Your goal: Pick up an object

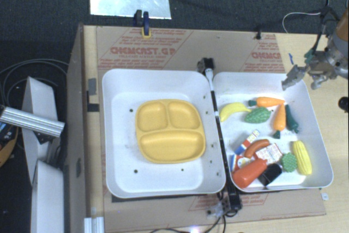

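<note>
End effector (pixel 304 75) hovered at the far right corner of the right bin (pixel 322 133), above its rim, and I saw nothing between its fingers; I could not tell whether they stood wide or narrow, since the wrist blurred them. I judged the pick had not yet begun: this was the approach, with the arm high and off to the side of the pile. My next move would have called for carrying the end effector inward over the bin, choosing one loose piece, and lowering straight onto it.

Candidates all lay in the right bin. Counting them, I saw one yellow banana (pixel 233 111) near the divider, one bumpy green vegetable (pixel 258 115) just beside it, two orange carrots, one lying flat (pixel 269 101) at the far edge and one upright (pixel 280 116), one dark green piece (pixel 291 119) touching that carrot, one yellow corn cob (pixel 301 157) at the right wall, one small green lump (pixel 289 161) beside the corn, one large red-orange piece (pixel 250 171) at the near edge, one black item (pixel 270 174) against it, and a small jumble of packets (pixel 260 149) I could not count.

Left bin (pixel 112 133) held one yellow divided tray (pixel 169 130) with three compartments.
</note>
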`<state>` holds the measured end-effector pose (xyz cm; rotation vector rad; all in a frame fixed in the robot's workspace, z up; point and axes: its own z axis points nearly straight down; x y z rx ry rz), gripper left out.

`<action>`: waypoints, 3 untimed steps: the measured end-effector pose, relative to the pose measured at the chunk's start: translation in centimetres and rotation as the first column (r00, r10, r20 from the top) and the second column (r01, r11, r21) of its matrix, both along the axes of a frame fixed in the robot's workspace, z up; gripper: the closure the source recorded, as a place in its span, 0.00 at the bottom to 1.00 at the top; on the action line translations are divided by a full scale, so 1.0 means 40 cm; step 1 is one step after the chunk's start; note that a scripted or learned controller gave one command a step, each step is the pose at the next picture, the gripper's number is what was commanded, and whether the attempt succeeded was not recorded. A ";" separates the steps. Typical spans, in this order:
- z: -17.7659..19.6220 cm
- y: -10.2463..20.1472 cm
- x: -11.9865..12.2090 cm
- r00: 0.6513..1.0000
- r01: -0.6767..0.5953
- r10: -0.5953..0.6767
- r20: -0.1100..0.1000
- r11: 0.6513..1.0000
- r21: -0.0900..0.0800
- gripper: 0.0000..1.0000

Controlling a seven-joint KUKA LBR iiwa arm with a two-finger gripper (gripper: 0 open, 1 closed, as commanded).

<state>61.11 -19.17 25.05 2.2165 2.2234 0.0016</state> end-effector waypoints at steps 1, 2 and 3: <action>-0.150 -0.037 0.036 1.000 0.002 -0.002 -0.001 1.000 0.000 0.00; -0.367 -0.013 0.080 1.000 0.000 0.000 0.002 1.000 -0.001 0.00; -0.414 0.095 0.054 1.000 -0.002 0.002 0.000 1.000 0.001 0.00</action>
